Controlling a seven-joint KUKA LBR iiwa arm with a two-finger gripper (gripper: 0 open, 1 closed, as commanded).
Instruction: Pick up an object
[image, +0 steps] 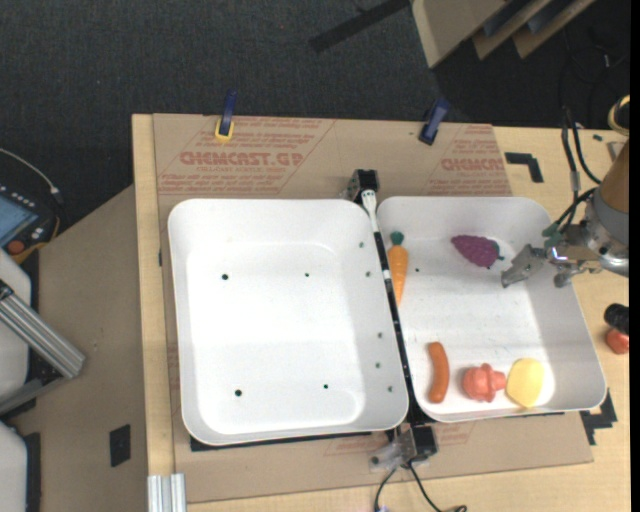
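in the camera view the tool hangs over the upper right part of the right bin, its two fingers spread apart with nothing between them; the purple object lies in that bin just left of the tool, not touching it; the carrot rests against the bin's left wall; along the bin's near edge lie an orange sausage, a red toy and a yellow lemon; the left bin sits beside it on the desk.

A lumpy purple plastic toy lies flat just left of the tool; an orange plastic carrot lies further left.
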